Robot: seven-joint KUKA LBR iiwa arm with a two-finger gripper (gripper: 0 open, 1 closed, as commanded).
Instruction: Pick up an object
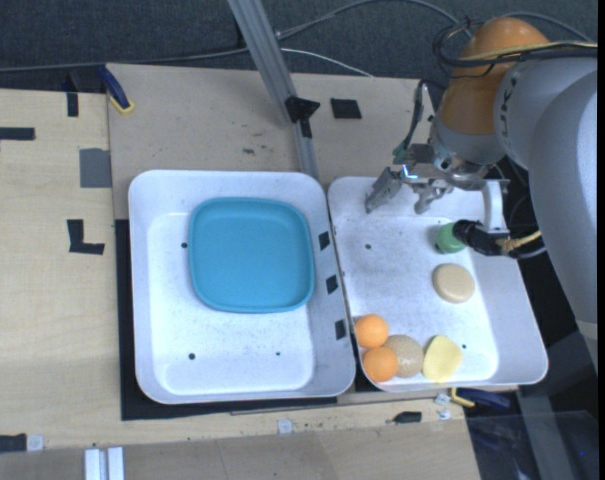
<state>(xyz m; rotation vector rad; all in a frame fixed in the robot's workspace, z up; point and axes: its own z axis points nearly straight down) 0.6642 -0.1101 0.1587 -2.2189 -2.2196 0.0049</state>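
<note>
Hovering over the far end of the right bin (502, 298), the gripper (402, 196) has its two dark fingers spread apart with nothing between them, tips pointing down at bare white floor. Above it comes the grey wrist and the orange band (487, 73), the arm reaching in from the right with cables looping around it.

Now the objects, all in that right bin. Nearest the gripper, just to its right, sits a small green object (447, 236) (partly tucked against a dark cable fitting, so its shape is hard to read). Below that lies a pale cream round object (453, 283), flattish and smooth, on its own in the middle of the bin. Down at the near edge there is a tight cluster: two orange balls (372, 330), one in front of the other, touching a beige lump (405, 354), and beside that a pale yellow piece (443, 358).

The left bin (162, 298) holds a blue square plate (251, 254) with rounded corners, lying flat, well apart from the gripper.
</note>
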